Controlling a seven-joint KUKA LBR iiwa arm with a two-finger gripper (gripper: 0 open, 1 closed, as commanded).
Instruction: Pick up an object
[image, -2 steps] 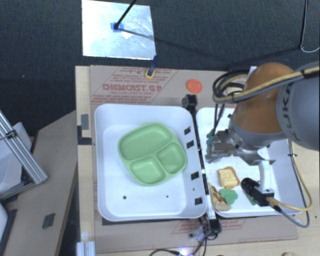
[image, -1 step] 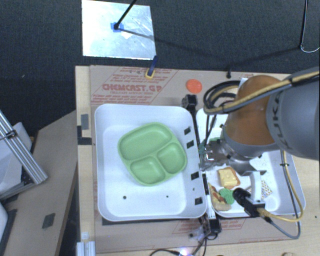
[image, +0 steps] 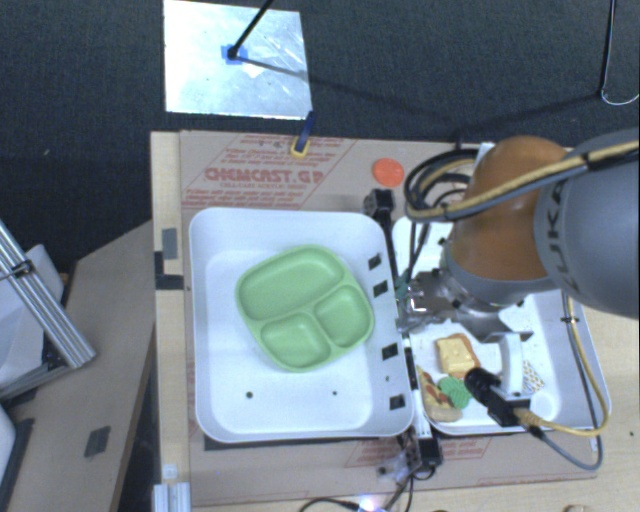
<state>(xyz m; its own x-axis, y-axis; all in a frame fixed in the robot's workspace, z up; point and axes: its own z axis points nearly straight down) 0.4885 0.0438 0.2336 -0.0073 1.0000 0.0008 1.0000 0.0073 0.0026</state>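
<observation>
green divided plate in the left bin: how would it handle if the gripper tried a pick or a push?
The green three-compartment plastic plate looks moulded and rigid, so probably stiff, not floppy. It seems thin and shallow, likely light for its size. Lying flat on the smooth floor of the left white bin, it would probably slide rather than tip when pushed; its low rim may offer two fingers little to pinch.

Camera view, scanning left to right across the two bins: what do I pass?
Green divided plate in the left bin → black clips on the divider → yellow cracker in the right bin.

Orange disc (image: 388, 173) on cardboard sheet (image: 262, 168)
</observation>
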